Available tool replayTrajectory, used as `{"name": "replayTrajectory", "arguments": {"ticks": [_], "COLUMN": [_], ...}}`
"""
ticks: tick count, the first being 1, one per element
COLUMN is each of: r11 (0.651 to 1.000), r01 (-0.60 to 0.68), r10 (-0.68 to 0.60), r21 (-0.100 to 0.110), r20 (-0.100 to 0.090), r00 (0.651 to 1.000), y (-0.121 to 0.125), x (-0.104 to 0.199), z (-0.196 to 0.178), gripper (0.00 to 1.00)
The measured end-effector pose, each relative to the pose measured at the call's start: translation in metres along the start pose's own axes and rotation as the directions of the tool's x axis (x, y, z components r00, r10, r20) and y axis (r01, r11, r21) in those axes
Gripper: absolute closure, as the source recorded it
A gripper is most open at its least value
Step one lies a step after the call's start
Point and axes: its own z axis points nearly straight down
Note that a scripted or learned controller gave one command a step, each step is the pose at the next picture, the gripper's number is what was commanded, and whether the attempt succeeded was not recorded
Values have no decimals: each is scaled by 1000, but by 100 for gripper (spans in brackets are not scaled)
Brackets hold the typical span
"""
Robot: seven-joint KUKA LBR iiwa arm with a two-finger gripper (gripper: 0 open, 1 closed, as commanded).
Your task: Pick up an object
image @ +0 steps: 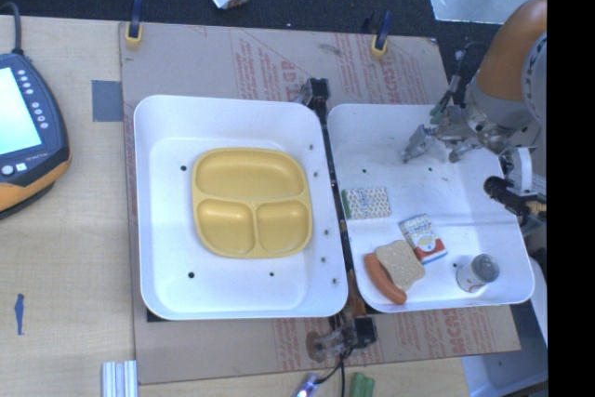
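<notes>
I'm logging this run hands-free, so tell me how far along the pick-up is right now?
Nothing looks picked yet. The gripper sits over the upper part of the right bin with nothing visible between its fingers. The toy bread slice, sausage, small carton, patterned card and small can all lie on the bin floor. The yellow divided plate rests in the left bin. Reaching, grasping and lifting remain.

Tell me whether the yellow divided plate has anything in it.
Empty. All three compartments of the yellow plate show bare yellow; it sits alone in the left bin.
</notes>
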Motion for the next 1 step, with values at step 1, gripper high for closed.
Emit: {"name": "replayTrajectory", "arguments": {"ticks": [1], "r11": [1000], "r01": [1], "r10": [-1], "r21": [1], "r20": [2], "r00": [1000], "y": [-81], "x": [51], "z": [17], "gripper": [0]}}
